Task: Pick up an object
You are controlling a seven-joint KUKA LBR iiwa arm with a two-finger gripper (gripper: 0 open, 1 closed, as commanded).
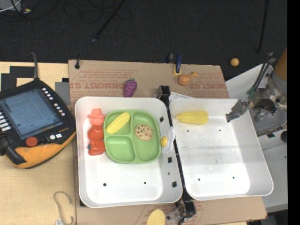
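Just beyond the pincer's (234, 112) dark tip, toward the other bin, a yellow mustard-like bottle (192, 118) lies on its side near the far edge of the right bin (220, 172), apart from the tip and not touched by it. How far the pincer is open cannot be told from this slanted view, and nothing shows in its hold; it hangs at the right bin's far right corner, with the arm (272, 97) behind it at the bench's right.

Farther from the pincer, past the bottle, the left bin (122, 186) holds a green divided plate (132, 137). On it lie a yellow corn cob (117, 122) and a chocolate-chip cookie (144, 132), and a small yellow piece (164, 141) sits at the plate's near edge. A red and pink toy (96, 132) lies beside the plate on its far side from the pincer.

Behind the bins, on the cardboard (108, 78), rest a purple grape bunch (130, 87) and an orange pear-like toy (186, 78). Farthest from the pincer, a teach pendant (33, 121) sits on the bench.
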